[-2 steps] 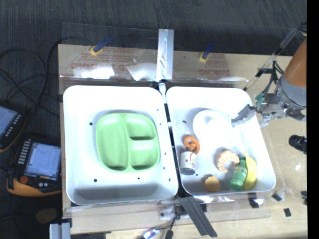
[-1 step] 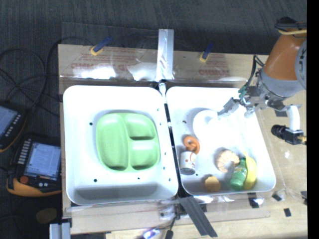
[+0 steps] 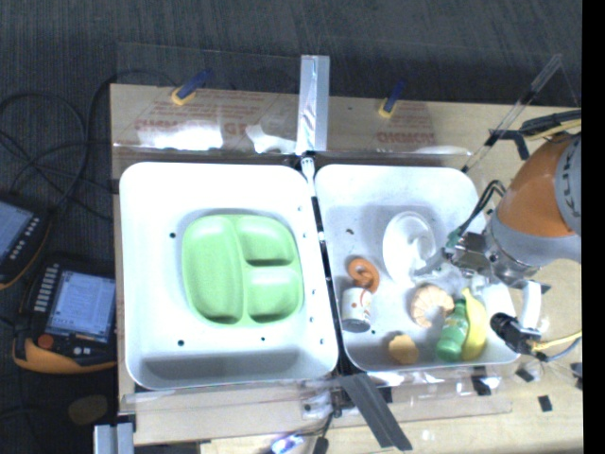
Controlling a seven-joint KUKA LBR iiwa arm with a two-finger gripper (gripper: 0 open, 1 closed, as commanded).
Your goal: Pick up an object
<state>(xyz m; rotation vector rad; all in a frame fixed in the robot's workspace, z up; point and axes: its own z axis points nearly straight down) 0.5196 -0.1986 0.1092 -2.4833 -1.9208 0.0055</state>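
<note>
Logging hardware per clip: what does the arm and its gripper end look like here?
The arm has a broad orange band over a rounded grey wrist housing. Below it sits darker metallic gripper hardware with black fittings, and thin black cables and rods run nearby at the bench's right side.

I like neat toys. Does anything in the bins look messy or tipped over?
Nothing looks spilled or broken. The green divided plate lies flat in the left bin. In the right bin, the small can lies on its side, and the banana and green bottle are bunched against the near right wall.
</note>
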